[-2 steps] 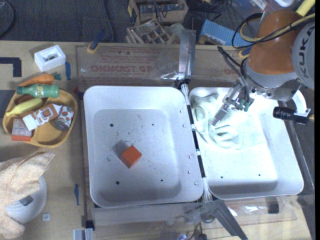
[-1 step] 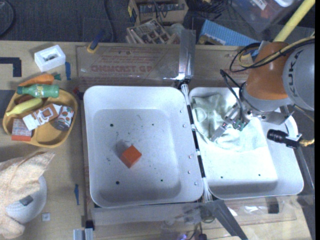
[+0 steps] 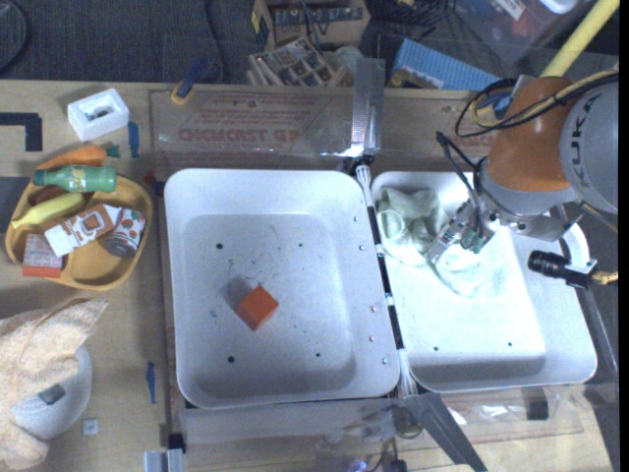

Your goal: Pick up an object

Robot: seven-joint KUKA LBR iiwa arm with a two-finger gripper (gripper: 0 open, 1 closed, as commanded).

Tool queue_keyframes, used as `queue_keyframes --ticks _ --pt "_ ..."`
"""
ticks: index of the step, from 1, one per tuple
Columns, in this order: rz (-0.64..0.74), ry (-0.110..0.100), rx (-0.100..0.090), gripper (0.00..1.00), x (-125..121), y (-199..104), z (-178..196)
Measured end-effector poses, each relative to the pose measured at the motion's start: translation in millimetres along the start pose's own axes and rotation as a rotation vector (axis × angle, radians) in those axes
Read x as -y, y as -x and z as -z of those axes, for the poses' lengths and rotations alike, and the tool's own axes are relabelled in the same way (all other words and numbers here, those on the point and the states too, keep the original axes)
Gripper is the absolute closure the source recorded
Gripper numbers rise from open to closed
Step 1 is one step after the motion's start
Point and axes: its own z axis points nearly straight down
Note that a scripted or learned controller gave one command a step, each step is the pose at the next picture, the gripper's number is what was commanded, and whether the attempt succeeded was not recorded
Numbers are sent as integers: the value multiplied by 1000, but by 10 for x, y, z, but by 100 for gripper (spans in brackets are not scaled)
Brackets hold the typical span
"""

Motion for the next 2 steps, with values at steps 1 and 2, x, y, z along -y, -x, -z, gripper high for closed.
queue_keyframes --ticks 1,2 --pt "0 0 0 0 2 2 1" --pt "-3 4 2 100 -4 23 80"
